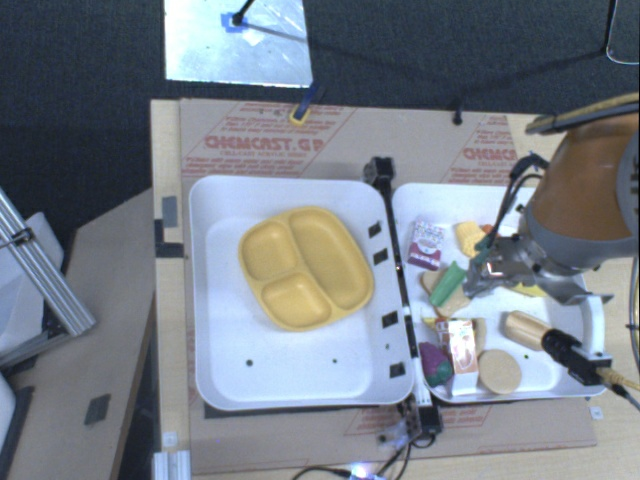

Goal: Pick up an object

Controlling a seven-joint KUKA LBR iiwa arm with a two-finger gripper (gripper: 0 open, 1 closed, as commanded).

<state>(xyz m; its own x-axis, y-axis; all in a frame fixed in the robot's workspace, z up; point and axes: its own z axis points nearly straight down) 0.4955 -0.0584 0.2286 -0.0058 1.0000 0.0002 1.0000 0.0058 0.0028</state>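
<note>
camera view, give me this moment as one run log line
arm: over right bin | pincer: low among toys, by green piece | grasp: unclear | left bin: yellow tray

I see a yellow divided plate (303, 267) lying alone in the left bin (215, 368), turned at an angle. Both bins rest on a cardboard sheet (260, 138) with red print. Beyond it a shiny square panel (238, 28) lies on dark carpet (80, 88). A metal frame (35, 268) leans at far left.

Toy foods (462, 344) jumbled flat in rt bin (500, 196), several overlapping.
</note>
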